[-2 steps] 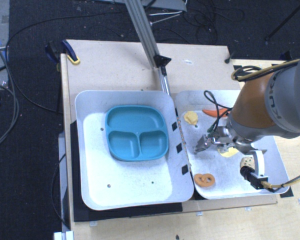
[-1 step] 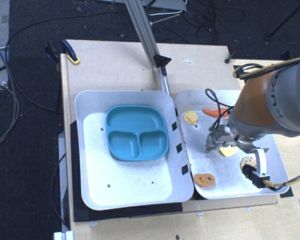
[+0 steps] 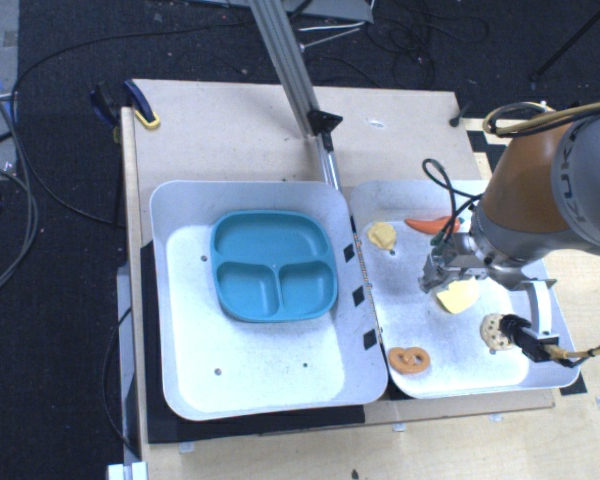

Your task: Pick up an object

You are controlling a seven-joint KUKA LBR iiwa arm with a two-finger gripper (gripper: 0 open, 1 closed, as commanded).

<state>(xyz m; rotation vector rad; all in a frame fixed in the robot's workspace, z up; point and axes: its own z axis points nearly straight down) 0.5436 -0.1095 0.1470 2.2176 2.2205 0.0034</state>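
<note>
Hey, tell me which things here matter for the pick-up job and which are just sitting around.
Part of the job:
gripper
yellow wedge right beside it
small yellow piece
orange carrot
pretzel
round cookie
right bin

Just sitting around:
blue divided plate
left bin
metal pole

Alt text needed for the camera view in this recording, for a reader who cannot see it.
A grey and orange arm lowers its gripper over a pale yellow wedge in the right bin, near a small yellow piece, an orange carrot-like item and a brown pretzel. The left bin holds a blue divided plate.
</note>
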